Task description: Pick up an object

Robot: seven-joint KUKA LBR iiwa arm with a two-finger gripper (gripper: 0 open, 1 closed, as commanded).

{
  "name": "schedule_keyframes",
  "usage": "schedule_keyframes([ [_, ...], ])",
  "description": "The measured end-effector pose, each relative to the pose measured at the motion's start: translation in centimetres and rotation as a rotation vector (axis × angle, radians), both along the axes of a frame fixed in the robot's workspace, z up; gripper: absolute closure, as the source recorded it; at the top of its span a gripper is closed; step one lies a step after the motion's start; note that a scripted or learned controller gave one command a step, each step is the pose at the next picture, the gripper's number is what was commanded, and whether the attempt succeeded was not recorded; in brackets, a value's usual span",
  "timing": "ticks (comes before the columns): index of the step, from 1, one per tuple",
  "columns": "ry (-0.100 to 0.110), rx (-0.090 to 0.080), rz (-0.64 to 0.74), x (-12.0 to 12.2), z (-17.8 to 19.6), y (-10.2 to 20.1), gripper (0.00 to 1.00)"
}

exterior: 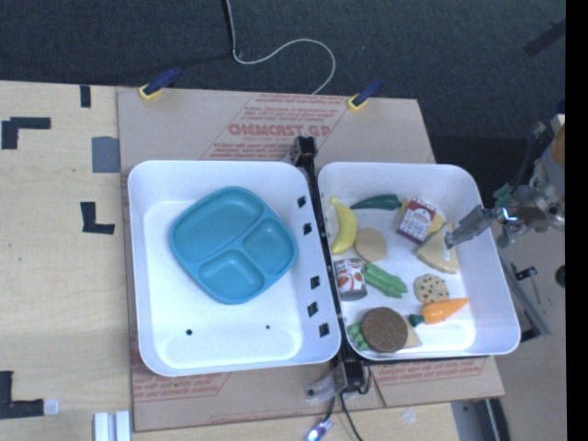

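Toys crowd the right bin [478, 196] beneath me: a banana [344, 226] near the divider, a dark green pepper [376, 202] just beyond it, a small red carton [416, 220], a tan round piece [371, 244] beside the banana, a little can [350, 279], a pea pod [386, 280], a cookie [430, 288], an orange carrot [445, 310], a burger [384, 330] near the front rim, and a pale cheese wedge [438, 254] toward the right wall. My gripper [459, 231] reaches in from the right edge of this bin, its grey tip slanting down over the right side, just above the cheese wedge and beside the red carton. I cannot tell whether my tip touches anything, and nothing shows clamped in it; how it is set, spread or pressed together, I cannot make out from here. The left bin [147, 246] carries a blue divided plate [232, 243], lying flat and turned at an angle, well apart from me. Both bins sit side by side on a cardboard sheet [276, 122] with red print, held by yellow and blue clamps [161, 83] at its far edge. A white cable [276, 53] loops across the dark floor beyond.
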State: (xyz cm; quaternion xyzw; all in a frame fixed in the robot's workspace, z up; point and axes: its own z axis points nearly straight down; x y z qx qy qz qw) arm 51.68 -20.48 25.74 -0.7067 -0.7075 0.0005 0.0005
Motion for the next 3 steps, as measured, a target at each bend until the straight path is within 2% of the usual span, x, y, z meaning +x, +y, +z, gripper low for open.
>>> schedule_keyframes([
  [1, -0.017, -0.005, 0.002, -3.10, 16.18, 1.26, 0.00],
  [2, -0.002, -0.002, 0.001, -3.02, 16.21, 1.27, 1.00],
  [3, -0.001, -0.002, 0.002, -2.98, 17.16, 1.31, 1.00],
])
